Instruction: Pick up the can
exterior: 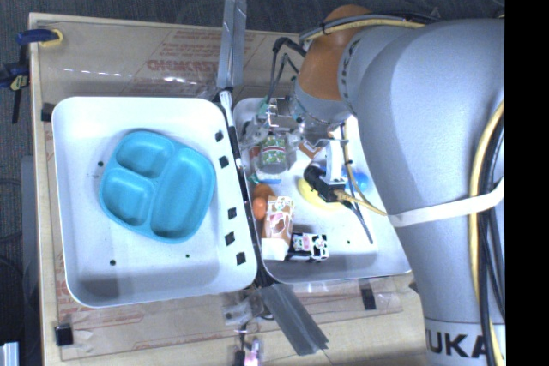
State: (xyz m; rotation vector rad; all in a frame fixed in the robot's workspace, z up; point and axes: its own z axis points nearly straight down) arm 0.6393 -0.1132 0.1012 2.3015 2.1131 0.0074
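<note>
One fixed overhead camera looks down aslant on both bins (137, 120).

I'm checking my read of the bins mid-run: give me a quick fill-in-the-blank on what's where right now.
1. The blue sectioned tray lies in the ____ bin.
2. The hand is down over the ____ bin.
3. The arm's wrist band is ____ in colour.
4. The orange ball touches the carton on the carton's ____ side.

Missing words: left; right; orange; left

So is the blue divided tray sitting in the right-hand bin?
No, the blue divided tray lies in the left bin; the arm works over the right bin.
</note>
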